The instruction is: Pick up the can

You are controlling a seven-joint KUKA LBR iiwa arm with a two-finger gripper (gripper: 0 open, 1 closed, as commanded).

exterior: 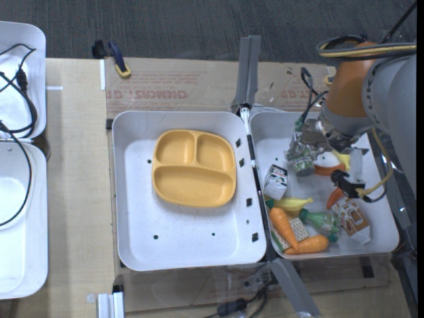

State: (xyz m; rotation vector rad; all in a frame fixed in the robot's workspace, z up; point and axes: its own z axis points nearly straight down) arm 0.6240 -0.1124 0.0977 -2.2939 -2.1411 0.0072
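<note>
From the camera above the desk, I reach in from the right, my grey arm (397,78) with its orange band (351,85) bending down over the right bin (262,128). My jaws (303,152) hang low in the upper middle of that bin, and the can (303,164), a small greyish-green cylinder, sits right at their tip, tilted, seemingly touching them. Whether it is actually clamped between them I cannot tell, and I cannot tell how wide they stand either, since my own wrist hides them. Just to the can's right lie a white and orange toy (326,163) and a bit of yellow (343,159) beside it. To its lower left stands a small white carton (275,181) with dark print, near the bin's left wall. Below that lie a yellow banana (293,204), two orange carrots (283,224), a green piece (321,219), and a brown packet (350,216) toward the lower right corner. The left bin (132,244) touches mine along a shared edge and bears a yellow divided plate (195,167) with three compartments, sitting in its upper half. Both bins rest on a pale wooden desk (76,177) over a sheet of brown cardboard (172,91) with red print. A blue and yellow clamp (118,59) lies at the desk's far edge. At the left edge are white trays (20,244) with black cables (16,98). Beyond the desk is dark grey carpet (199,12).
</note>
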